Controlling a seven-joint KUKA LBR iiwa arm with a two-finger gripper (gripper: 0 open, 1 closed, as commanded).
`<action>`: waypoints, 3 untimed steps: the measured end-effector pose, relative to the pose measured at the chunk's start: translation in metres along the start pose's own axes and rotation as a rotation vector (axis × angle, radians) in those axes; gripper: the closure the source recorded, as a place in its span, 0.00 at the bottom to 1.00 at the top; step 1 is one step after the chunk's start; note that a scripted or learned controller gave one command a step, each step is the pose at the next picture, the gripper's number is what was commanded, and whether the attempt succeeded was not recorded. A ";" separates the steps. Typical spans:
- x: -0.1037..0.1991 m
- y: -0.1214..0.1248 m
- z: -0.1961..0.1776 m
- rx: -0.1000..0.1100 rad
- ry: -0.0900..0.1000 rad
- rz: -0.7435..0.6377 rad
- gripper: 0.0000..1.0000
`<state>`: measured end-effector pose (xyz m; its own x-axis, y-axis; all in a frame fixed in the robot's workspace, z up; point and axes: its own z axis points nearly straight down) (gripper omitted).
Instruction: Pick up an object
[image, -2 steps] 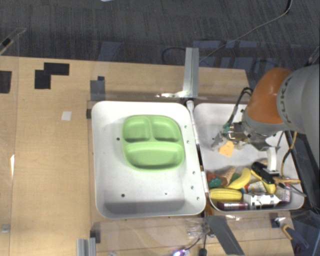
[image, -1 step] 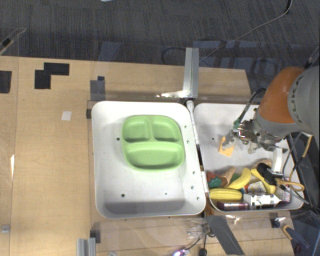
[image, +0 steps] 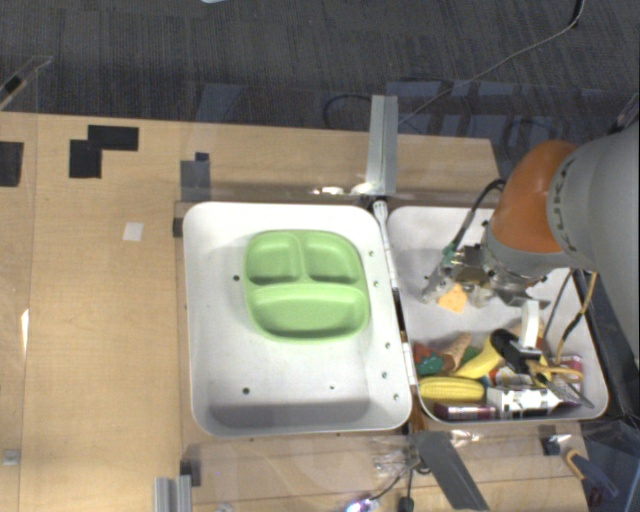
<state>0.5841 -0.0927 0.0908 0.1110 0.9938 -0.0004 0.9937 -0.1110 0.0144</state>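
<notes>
Just above the right bin (image: 425, 225) hangs the end effector (image: 462, 283).

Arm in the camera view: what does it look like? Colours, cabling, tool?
Grey rounded arm with a glossy orange band above the wrist. Below the band sits a grey wrist housing, then the tool, a small metallic assembly, too blurred for detail. Thin dark cables loop from the band down to the tool; more hang beside the wrist. No markings legible.
</notes>
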 end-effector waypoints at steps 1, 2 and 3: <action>0.003 0.003 -0.013 -0.008 0.004 -0.003 1.00; -0.014 0.008 -0.026 0.011 0.001 0.035 1.00; 0.037 0.037 -0.119 0.009 0.001 -0.031 1.00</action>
